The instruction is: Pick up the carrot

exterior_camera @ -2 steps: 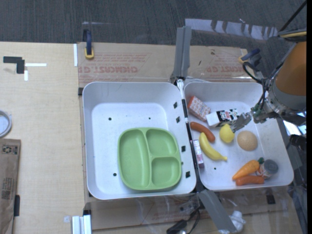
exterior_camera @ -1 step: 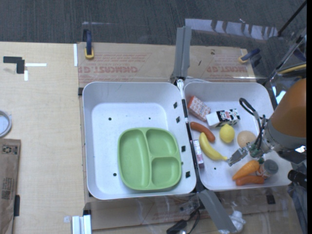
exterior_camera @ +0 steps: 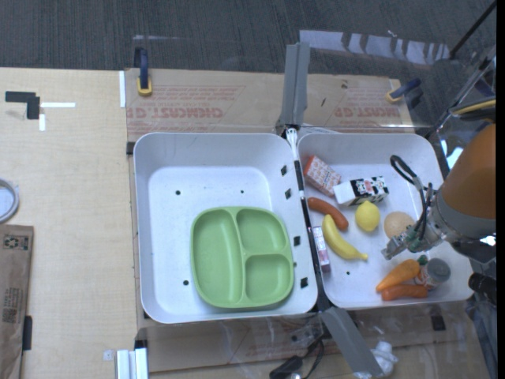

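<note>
One carrot (exterior_camera: 401, 274) lies near the front right corner of the right bin (exterior_camera: 371, 298), with a second orange piece (exterior_camera: 405, 292) just below it and a small grey-capped item (exterior_camera: 435, 272) beside it. The hand (exterior_camera: 404, 242) hangs just above the carrot; how far open it is cannot be told, and nothing is seen held. Further left in this bin lie a lemon (exterior_camera: 367, 216), a banana (exterior_camera: 341, 239), a sausage (exterior_camera: 327, 210), a red packet (exterior_camera: 322, 174) and a black-and-white carton (exterior_camera: 360, 189). The left bin (exterior_camera: 158, 235) holds a green divided plate (exterior_camera: 241, 256). Both bins sit on a pale wooden surface (exterior_camera: 63, 212), with cardboard behind and dark floor beyond.
</note>
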Robot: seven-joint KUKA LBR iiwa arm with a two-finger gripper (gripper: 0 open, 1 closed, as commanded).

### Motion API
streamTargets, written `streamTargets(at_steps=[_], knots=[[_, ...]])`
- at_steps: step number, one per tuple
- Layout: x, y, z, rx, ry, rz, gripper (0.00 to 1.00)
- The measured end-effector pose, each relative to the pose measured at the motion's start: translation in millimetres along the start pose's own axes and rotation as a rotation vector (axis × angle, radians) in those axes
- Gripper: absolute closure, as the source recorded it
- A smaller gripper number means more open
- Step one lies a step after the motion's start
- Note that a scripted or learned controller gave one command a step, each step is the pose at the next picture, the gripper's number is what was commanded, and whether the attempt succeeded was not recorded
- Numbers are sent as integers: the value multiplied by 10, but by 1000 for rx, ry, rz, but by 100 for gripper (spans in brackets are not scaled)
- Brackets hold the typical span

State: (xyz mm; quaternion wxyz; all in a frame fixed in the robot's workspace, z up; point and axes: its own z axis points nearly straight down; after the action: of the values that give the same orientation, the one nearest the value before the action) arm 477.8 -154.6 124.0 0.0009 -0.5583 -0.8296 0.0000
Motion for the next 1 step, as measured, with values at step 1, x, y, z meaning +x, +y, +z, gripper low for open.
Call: streamTargets(at_steps=[1], knots=[[477, 194, -126, 0, -1, -43, 100]])
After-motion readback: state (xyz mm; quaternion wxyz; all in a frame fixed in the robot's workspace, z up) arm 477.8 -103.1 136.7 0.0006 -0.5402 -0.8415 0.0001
